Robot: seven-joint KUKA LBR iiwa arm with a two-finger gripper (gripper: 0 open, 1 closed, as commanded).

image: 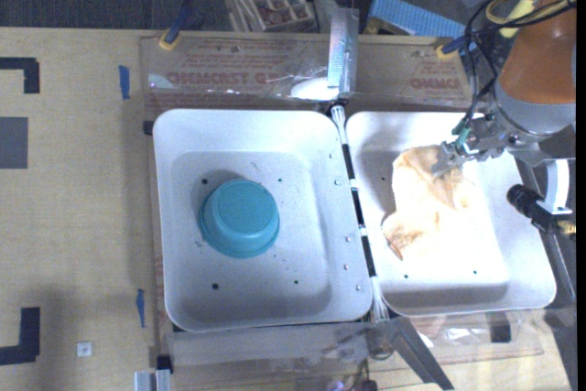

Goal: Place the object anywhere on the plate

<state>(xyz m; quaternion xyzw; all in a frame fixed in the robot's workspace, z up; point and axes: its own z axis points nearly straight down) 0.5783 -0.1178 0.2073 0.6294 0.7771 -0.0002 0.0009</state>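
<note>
The 2 white bins sat side by side on the bench, and the right bin (526,288) serves here as the landmark. Inside it, toward its rear left part, lay a crumpled tan cloth (423,200), spread from near the bin's back wall down toward its middle, with a folded darker corner at its lower left end. The rest of the right bin's floor looked bright and washed out under the light.

The gripper (455,149) hung over the rear of the right bin, at the cloth's upper right edge, and its tip seemed to touch or overlap the fabric there. The view was too small and blurred to show how the tool stood, so whether it was parted, closed or pinching the cloth could not be told. The grey arm with its orange band (540,59) reached in above the right bin's far right corner.

Just left of the right bin, across the shared rim, the left bin (183,142) held 1 teal plate (239,217), seemingly bowl-like, resting left of that bin's middle, well apart from the cloth.
</note>
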